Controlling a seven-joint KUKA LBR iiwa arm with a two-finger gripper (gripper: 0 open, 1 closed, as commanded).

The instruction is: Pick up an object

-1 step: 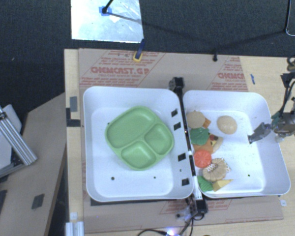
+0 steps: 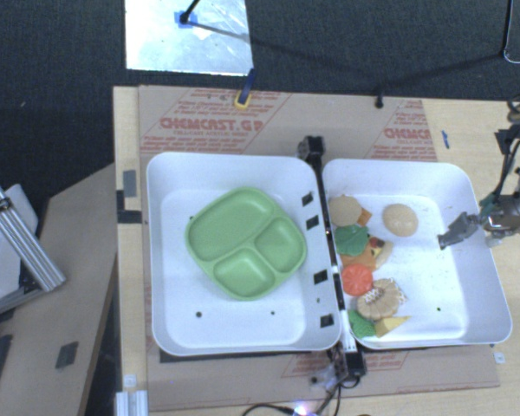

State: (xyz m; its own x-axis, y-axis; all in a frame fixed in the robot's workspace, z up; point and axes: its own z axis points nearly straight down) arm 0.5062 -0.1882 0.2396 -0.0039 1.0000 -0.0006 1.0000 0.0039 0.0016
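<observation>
Right bin (image 2: 481, 315): gripper (image 2: 455, 230) beside beige food (image 2: 400, 219).

Two bins sit side by side on the table (image 2: 128, 232). The left bin (image 2: 169, 198) holds a divided plate (image 2: 245, 243) at its middle. The right bin (image 2: 451, 302) holds food pieces (image 2: 364, 258) clustered along its left wall, with the hand (image 2: 458, 230) over its right side.

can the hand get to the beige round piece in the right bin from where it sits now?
Probably yes. The hand sits over the right bin, and bare white floor lies between it and the beige round piece. The other food pieces are clustered further left along the divider, not in the path.
</observation>
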